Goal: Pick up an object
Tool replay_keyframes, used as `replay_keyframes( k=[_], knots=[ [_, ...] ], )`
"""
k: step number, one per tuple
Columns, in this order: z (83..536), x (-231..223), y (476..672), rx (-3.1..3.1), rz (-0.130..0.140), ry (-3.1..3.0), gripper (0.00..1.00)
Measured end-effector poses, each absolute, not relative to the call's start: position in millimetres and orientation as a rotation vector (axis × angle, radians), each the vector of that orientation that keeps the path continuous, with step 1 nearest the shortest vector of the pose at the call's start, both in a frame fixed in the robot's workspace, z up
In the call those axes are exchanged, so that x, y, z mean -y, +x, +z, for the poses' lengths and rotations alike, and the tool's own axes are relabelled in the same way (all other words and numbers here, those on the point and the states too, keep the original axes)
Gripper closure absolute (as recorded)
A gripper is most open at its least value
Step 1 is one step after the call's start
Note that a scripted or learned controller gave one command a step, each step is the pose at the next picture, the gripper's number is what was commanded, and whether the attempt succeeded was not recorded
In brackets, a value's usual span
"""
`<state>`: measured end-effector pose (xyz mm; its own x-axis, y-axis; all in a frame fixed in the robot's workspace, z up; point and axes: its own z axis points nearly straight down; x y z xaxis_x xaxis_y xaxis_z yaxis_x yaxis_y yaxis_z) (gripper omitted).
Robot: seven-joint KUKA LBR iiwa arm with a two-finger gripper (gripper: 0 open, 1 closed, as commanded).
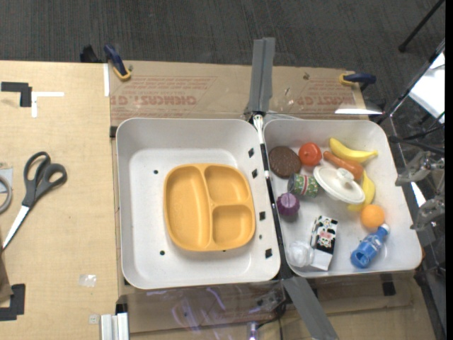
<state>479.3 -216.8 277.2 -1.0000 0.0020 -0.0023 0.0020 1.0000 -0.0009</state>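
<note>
Gripper [423,190], grey metalwork just outside the right wall of the right bin [396,264], state of opening cannot be told; orange [372,216] and blue bottle [369,247] lie nearest inside that wall, and the left bin [134,211] bears a yellow divided plate [209,207].

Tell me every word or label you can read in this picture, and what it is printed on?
Red block lettering on the cardboard sheet behind the bins: it appears upside down and mirrored, too faint to read for certain.
More red lettering on the cardboard at right: likewise not legible.
Milk carton with a cow picture: print too small to read.
Small green can: label blurred.
Blue bottle: no readable text.
</note>
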Motion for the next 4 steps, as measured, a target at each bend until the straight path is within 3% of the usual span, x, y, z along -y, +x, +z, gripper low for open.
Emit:
replay_keyframes(
  k=[1, 2, 3, 4],
  knots=[
    [130, 215, 478.5, -3.141, 0.000, 0.000, 0.00],
    [93, 213, 479.1, -3.138, -0.001, 0.055, 0.00],
    [92, 175, 478.5, -3.139, 0.000, -0.098, 0.00],
    [92, 103, 570.0, -3.073, 0.000, 0.647, 0.00]
  ],
)
